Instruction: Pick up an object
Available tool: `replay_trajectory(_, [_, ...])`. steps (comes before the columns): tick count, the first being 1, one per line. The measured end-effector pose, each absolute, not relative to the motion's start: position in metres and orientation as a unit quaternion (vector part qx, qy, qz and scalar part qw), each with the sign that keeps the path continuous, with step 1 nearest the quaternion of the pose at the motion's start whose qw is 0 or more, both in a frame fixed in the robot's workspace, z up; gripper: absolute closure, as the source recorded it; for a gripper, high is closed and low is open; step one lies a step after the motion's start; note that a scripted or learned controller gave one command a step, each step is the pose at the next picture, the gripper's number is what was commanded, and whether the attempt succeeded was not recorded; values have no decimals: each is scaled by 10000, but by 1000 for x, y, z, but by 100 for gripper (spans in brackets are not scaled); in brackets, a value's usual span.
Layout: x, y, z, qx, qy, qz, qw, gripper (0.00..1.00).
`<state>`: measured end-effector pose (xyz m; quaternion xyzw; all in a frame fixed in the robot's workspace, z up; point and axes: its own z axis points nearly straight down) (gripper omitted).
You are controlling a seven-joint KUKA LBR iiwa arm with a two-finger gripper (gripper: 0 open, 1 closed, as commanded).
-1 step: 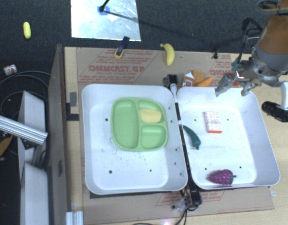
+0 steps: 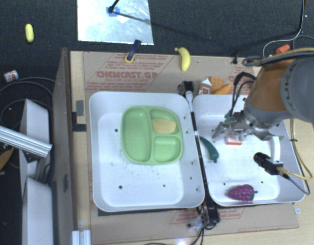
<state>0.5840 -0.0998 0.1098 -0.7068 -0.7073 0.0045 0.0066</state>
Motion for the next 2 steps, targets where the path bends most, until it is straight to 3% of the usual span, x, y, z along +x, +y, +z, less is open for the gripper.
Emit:
replay_trajectory(1, [627,-159,109,-7077,-7065,-7,-33,0])
replay_trajectory(2, [603,-140,83,-7068,-7074,1,7,0])
